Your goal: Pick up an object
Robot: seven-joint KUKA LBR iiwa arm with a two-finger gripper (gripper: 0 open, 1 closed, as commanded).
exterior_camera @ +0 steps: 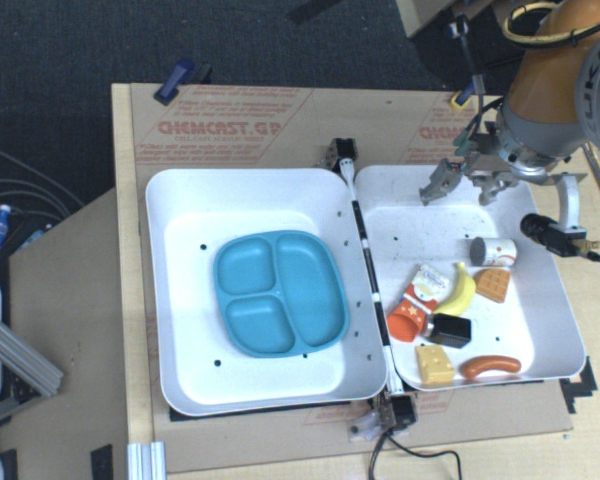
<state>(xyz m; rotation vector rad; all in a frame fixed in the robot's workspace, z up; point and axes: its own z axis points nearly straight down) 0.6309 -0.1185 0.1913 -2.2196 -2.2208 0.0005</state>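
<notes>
The pincer point(464, 181) hangs over the far part of the right bin point(400, 190), close to that bin's far wall, with its two fingers point(436, 187) spread apart and nothing between them. Every candidate for the pick lies toward the bench's near edge from there, heaped in the near half of the same bin. Closest to the pincer is a small white cylinder point(496, 252), lying on its side toward the bin's right wall. Just past it sit a waffle piece point(492, 286) and a yellow banana point(461, 290), the banana's long axis running slantwise from the far right toward the near left. Beside the banana is a red-and-white carton point(414, 306), then a black block point(450, 330), a cheese wedge point(435, 364) and a sausage point(491, 367) nearest the bench's near edge, its length lying along that edge. The left bin point(180, 208) holds a blue divided tray point(280, 293), well apart from the pincer. I judge the coming move to be a short travel toward the near edge and a descent; the cylinder stands a little clear of the heap, so it looks the easiest target.
</notes>
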